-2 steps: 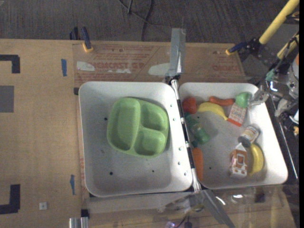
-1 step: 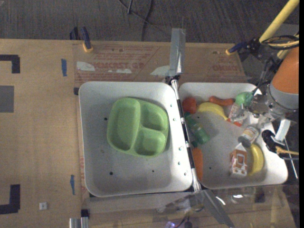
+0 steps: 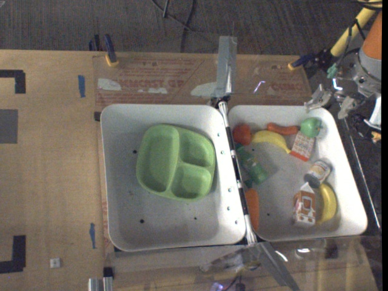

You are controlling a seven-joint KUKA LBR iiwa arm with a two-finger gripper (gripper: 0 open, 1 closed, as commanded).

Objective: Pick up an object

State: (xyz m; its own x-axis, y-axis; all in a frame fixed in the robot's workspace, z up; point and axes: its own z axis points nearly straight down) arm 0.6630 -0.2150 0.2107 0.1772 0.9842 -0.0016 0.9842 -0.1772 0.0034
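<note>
The bench [image 3: 54,162] is a pale tan wooden sheet running from nine o'clock across the frame's middle. Black tape marks [image 3: 13,80] sit on it toward ten o'clock and again at seven o'clock [image 3: 13,254], with short strips of blue tape [image 3: 81,85] near eleven o'clock. A cardboard panel [image 3: 157,77] with faded red print lies flat on the bench at twelve o'clock, just beside a grey metal bracket [image 3: 225,65]. Beyond the bench, from eleven to one o'clock, lies dark grey carpeted floor [image 3: 73,11], crossed by a looping black cable [image 3: 173,5]. Light is even and soft.
</note>
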